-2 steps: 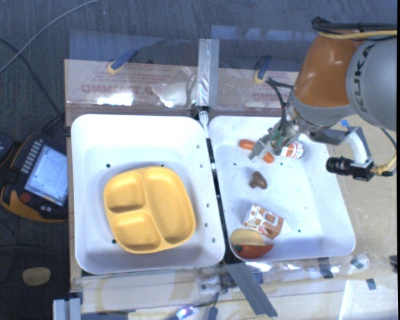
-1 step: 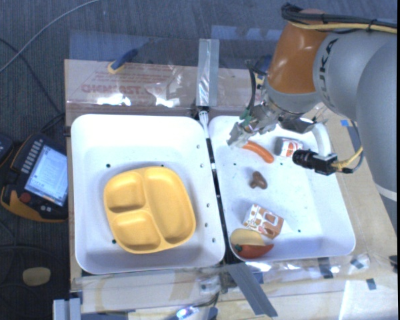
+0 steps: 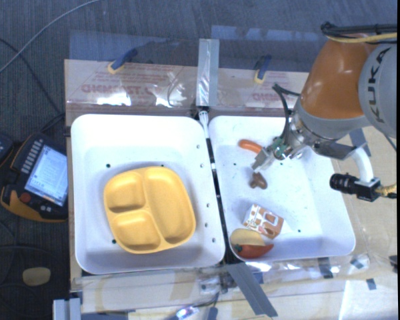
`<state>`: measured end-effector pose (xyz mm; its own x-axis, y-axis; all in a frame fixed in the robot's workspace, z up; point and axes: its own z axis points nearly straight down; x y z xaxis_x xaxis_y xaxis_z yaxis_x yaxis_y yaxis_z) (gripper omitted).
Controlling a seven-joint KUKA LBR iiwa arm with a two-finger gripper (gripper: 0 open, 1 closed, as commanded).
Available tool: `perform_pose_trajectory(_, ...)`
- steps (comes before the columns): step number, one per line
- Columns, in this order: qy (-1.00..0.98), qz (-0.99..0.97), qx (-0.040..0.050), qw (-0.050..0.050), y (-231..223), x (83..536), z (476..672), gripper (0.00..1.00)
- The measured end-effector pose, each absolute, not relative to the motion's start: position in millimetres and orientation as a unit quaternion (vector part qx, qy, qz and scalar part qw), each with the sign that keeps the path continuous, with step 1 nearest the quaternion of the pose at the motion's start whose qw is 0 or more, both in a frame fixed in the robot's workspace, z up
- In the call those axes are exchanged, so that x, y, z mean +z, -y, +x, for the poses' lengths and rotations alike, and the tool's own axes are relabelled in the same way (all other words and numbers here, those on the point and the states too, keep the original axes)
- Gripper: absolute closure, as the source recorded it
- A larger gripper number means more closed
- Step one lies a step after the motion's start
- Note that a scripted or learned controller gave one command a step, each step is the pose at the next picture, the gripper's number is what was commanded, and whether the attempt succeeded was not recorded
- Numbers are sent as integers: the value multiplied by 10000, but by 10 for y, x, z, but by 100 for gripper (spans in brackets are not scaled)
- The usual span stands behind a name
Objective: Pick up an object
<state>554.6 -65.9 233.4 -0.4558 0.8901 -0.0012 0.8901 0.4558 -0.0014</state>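
Note:
My gripper (image 3: 265,160) reaches down into the right bin (image 3: 320,199) near its upper middle. Its tip hangs just above a small brown lump (image 3: 258,181) and just right of an orange carrot-like piece (image 3: 248,145). Nothing shows as held. Nearer the front of this bin lie a white and orange printed packet (image 3: 263,221) and a yellow-red fruit-like thing (image 3: 251,244) against the front wall. The grey arm with its orange band (image 3: 337,72) comes in from the upper right.
The left bin (image 3: 93,139) holds a yellow divided plate (image 3: 149,208). A ridge (image 3: 213,179) separates the two bins. Clear plastic sheeting (image 3: 207,79) stands behind them. A black fitting (image 3: 350,183) juts out at the right bin's right side. A teach pendant (image 3: 40,177) lies on the floor at left.

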Motion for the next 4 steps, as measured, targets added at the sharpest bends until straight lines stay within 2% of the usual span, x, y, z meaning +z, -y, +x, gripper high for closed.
perform_pose_trajectory(1, -8078, 5895, -9, -11, 333, 1826, 6153, 100)
perform_pose_trajectory(2, -9316, 3634, -8, 19, 768, 2255, 6433, 100)
perform_pose_trajectory(3, -9639, 2661, -3, 2, 677, 1834, 5691, 100)
perform_pose_trajectory(4, -9305, 3664, 8, 2, 916, 991, 5810, 100)
